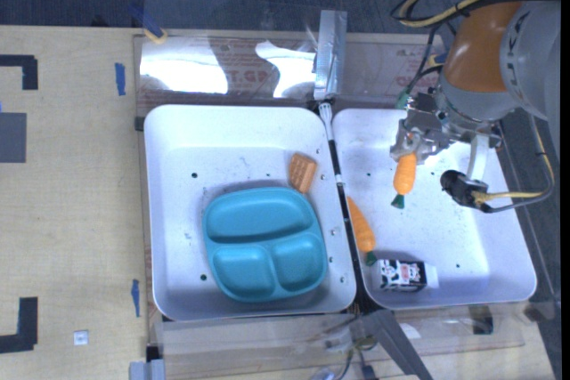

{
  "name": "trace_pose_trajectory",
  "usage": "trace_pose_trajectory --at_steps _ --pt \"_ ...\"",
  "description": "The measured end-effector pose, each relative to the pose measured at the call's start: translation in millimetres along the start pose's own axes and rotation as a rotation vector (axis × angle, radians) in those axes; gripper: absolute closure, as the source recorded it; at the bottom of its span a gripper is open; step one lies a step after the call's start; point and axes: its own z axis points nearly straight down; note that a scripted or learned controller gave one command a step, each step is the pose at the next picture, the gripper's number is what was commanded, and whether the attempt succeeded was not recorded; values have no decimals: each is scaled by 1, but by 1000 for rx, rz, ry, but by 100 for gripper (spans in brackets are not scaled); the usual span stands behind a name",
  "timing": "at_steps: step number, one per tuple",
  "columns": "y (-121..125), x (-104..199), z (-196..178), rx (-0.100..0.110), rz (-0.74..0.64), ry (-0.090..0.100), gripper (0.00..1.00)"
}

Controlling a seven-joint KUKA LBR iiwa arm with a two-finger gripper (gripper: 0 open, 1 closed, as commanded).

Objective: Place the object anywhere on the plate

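The blue plate [263, 245] sits in the other bin, well off to the side of the jaws. The jaws [413, 147] are pinching a toy carrot [404, 178] by its thick top, tip dangling below. Looks light, stiff and slick; that fat end's probably the best grip.

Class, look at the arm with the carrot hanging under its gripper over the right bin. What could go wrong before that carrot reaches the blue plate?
1. The carrot hangs from the gripper by its top end alone, so it may swing or slip out in transit.
2. It must cross the wall between the bins and could clip it.
3. The orange block beside the blue plate could be bumped.
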Motion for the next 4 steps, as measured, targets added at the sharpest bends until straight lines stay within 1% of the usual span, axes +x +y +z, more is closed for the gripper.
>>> trace_pose_trajectory --at_steps 1,2,3,4 --pt "-58 120 0 3 -201 3 100" --pt "-115 134 1 3 -275 2 100" --pt "-170 155 6 7 96 0 100" --pt "-170 154 6 6 98 0 0"
